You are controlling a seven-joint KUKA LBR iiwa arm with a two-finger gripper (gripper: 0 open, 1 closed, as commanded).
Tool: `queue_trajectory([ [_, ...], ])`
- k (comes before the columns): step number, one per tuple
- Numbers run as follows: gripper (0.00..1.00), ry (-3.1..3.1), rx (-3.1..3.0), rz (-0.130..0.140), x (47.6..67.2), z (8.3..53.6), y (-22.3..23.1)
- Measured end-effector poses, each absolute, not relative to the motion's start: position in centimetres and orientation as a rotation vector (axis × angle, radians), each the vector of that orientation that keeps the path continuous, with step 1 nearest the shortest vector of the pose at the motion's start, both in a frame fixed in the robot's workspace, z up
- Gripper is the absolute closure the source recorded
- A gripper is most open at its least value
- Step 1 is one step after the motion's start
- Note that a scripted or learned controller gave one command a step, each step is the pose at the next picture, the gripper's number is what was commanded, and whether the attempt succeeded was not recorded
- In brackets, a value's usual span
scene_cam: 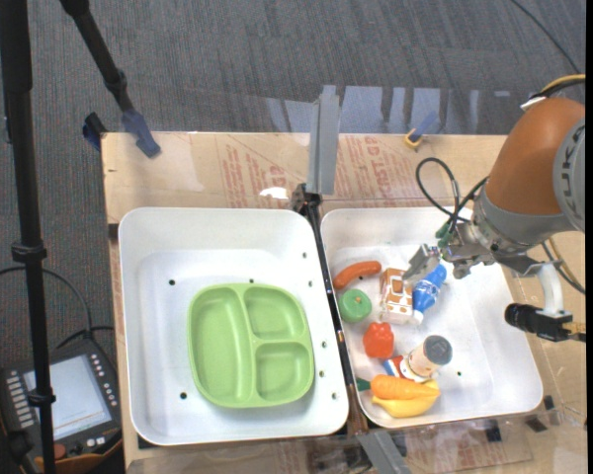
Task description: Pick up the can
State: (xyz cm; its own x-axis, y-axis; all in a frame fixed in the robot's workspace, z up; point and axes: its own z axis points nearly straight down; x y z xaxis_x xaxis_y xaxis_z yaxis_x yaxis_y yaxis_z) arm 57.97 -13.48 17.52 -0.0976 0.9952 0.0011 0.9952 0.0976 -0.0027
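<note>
Robot arm reaching from the right over the right bin, which holds a can and toy food.

The can lies near the bin's front, grey end up, above a banana and carrot. The gripper hangs further back, over a blue bottle and a carton; whether it is released or clenched cannot be told. A green tray sits in the left bin.
</note>
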Motion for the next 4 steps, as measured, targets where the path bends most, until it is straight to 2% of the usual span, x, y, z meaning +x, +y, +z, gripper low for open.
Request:
queue_trajectory([
  [1, 0.00, -2.498, -1.900, 0.000, 53.5, 8.6, -19.6],
  [2, 0.00, -2.480, -1.923, 0.000, 49.1, 8.7, -16.2],
  [3, 1.00, -2.471, -1.931, -0.001, 49.1, 9.6, -16.3],
  [4, 0.00, -2.472, -1.931, -0.001, 49.1, 9.6, -16.3],
])
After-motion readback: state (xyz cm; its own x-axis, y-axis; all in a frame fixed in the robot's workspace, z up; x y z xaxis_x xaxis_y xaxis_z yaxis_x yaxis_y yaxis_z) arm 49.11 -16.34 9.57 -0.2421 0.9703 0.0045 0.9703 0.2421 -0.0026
